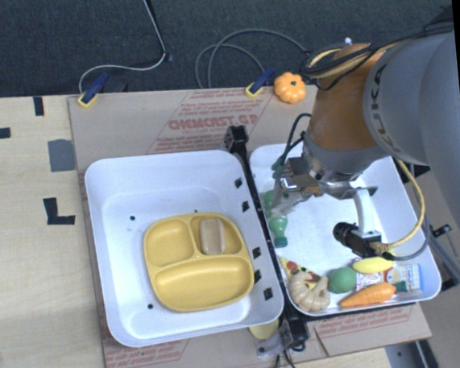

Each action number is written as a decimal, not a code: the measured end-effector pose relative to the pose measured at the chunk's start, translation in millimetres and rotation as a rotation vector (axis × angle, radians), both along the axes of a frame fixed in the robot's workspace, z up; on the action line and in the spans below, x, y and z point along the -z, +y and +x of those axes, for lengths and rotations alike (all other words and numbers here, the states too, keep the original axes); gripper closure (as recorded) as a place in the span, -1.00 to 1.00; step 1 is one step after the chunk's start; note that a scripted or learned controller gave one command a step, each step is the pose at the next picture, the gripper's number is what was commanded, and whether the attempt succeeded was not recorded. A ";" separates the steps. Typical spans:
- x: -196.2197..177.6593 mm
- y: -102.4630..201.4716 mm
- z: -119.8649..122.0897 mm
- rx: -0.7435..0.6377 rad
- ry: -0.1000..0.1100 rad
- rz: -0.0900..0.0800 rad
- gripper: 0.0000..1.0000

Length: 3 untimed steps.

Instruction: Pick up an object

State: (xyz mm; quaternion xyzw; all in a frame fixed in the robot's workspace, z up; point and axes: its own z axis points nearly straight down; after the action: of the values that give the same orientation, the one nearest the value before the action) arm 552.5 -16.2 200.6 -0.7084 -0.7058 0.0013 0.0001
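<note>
My gripper (282, 199) hangs low over the left side of the right bin (391, 173), close to the wall between the two bins. A small green object (278, 231) is directly beneath it, touching or nearly touching the gripper tip. Along the bin's front edge lie a beige gourd-like item (312, 292), a green ball (342, 279), a yellow piece (373, 265), an orange carrot (368, 294) and a small multicoloured item (298, 267).
The left bin (109, 191) holds a yellow divided plate (197, 263) with a beige piece (211, 236) in its upper right compartment. A clear packet (410, 276) lies in the right bin's front corner. An orange mini pumpkin (289, 87) sits on the cardboard behind the bins.
</note>
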 end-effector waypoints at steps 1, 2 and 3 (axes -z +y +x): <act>17.7 67.9 -5.0 -0.010 0.002 0.003 1.00; -48.7 34.6 -29.3 -0.003 -0.004 0.002 1.00; -35.5 64.5 -27.1 -0.006 0.001 0.001 1.00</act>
State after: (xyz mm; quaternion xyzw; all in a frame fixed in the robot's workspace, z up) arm 525.4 48.3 236.1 -0.7062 -0.7081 0.0013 0.0009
